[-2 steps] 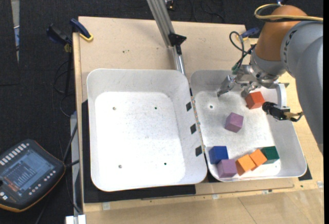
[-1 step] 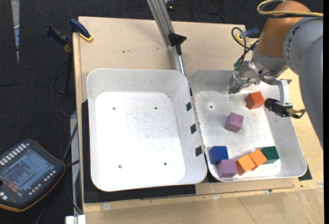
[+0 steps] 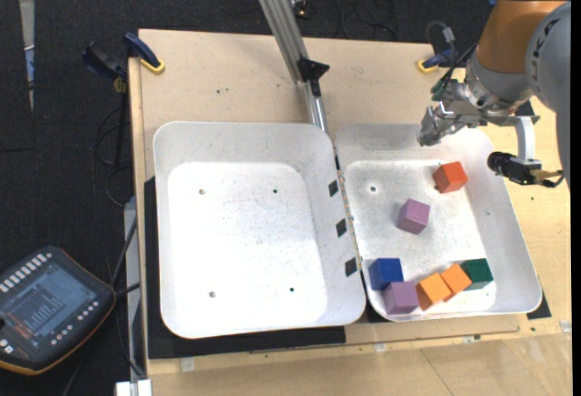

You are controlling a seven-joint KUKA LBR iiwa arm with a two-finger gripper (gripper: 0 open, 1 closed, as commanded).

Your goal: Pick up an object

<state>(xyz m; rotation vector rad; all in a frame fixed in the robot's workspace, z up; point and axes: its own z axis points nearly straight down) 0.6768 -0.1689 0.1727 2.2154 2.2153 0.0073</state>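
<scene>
The nearest candidate, an orange cube, lies in the right bin toward its far side, just beside the end effector, whose state I cannot tell. This looks like the approach step; next calls for descending over it. A purple cube sits close, the other blocks well apart.

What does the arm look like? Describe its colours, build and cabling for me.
The arm is grey, with a broad rounded orange band above the wrist. A pale cable loops over the top of the orange part. Below the wrist, a silver-grey metal tool narrows toward its tip. A black cable runs near its upper side, and a small black part juts out on a white bracket beside the wrist.
</scene>
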